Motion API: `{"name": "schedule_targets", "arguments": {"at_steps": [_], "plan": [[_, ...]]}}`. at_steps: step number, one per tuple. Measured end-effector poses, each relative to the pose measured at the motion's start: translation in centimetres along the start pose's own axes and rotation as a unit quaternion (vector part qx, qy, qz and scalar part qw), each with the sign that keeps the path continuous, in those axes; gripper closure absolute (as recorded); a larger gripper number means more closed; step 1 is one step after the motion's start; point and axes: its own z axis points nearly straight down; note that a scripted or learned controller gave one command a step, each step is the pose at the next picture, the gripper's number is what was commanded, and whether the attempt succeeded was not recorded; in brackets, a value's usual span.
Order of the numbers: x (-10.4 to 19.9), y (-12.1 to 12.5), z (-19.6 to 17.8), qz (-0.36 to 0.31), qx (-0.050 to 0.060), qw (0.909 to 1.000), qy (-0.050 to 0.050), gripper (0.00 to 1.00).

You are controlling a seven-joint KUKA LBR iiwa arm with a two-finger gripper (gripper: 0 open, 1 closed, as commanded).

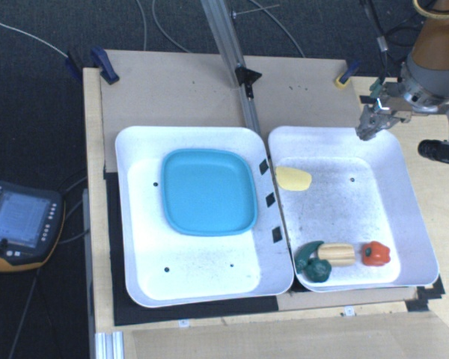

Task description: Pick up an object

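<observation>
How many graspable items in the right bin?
4. Yellow piece near the bin's upper left wall. Along the bottom edge, left to right: green item, tan cylinder, red pepper. The green item and cylinder touch; nothing looks hidden.

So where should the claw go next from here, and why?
Probably forward and down into the right bin, toward one of its items. The claw hangs over that bin's far rim with nothing visibly in it. The yellow piece lies alone near the left wall, an easier target than the green, tan and red items bunched at the near edge.
</observation>
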Motion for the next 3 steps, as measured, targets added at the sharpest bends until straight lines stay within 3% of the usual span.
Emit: {"name": "schedule_targets", "arguments": {"at_steps": [3], "plan": [[14.9,-5.8,1.1,-0.002,0.0,1.0,0.001,1.0]]}}
